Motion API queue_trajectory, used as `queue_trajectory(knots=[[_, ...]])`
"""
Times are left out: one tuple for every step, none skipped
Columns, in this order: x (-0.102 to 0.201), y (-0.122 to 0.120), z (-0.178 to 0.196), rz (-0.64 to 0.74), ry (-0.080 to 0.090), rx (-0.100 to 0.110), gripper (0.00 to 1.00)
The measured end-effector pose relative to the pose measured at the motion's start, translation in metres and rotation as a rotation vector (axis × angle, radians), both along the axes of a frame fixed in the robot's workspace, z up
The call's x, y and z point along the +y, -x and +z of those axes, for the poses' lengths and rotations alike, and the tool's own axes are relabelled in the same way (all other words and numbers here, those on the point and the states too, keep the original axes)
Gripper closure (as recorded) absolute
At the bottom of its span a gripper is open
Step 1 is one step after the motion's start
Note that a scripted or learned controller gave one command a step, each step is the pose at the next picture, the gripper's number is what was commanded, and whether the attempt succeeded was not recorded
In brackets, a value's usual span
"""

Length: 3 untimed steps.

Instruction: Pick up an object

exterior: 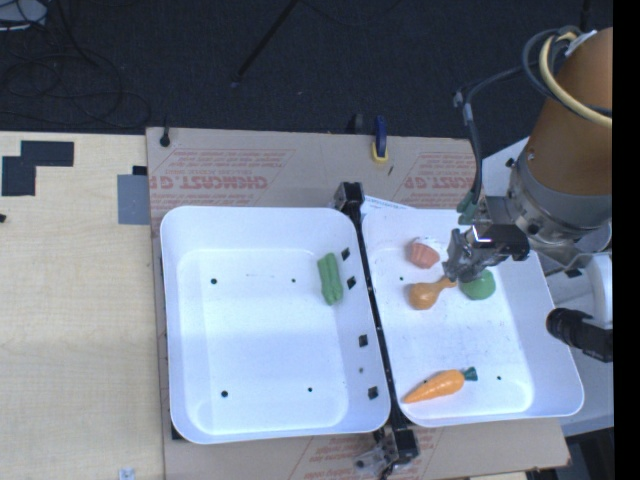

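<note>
Nearest the camera, in the right bin [560, 388], a toy carrot [437, 386] lies on its side. It is orange with a small green top and sits well apart from the pincer, on the camera's side and a little left of it.

Farther in, the pincer [465, 265] hangs low over the same bin at the end of the grey arm [570, 158]. Its tip is a dark, blurred mass, so I cannot tell whether it is spread, pressed together or pinching anything. A round green toy [481, 287] sits just right of the tip on the near side. It is partly covered by the pincer, and contact cannot be made out. Just left of the tip lies an orange-brown pear-shaped toy [428, 293], its narrow end pointing at the pincer and seeming to meet it. A pink and white toy [423, 253] lies near the pincer, left and slightly beyond; its kind is hard to tell.

Well to the left, past the black clips [362, 298] joining the bins, a green toy cucumber [329, 278] lies in the left bin [200, 408] close to its right wall.

Beyond the pincer and to its left, printed cardboard [250, 173] shows under both bins, with a blue clamp [380, 140] on its far edge. The arm's orange band is cut off at the picture's right.
</note>
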State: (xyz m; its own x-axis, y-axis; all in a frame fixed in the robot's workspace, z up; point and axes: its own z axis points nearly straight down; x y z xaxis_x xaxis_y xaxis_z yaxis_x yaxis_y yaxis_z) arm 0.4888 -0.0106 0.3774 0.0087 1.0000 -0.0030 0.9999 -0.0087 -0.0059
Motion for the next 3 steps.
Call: queue_trajectory(knots=[[0.090, -0.006, 0.116, 0.017, -0.006, -0.014, 1.00], [0.094, 0.014, 0.053, 0.010, -0.001, 0.004, 1.00], [0.100, 0.007, 0.061, 0.010, -0.002, -0.003, 1.00]])
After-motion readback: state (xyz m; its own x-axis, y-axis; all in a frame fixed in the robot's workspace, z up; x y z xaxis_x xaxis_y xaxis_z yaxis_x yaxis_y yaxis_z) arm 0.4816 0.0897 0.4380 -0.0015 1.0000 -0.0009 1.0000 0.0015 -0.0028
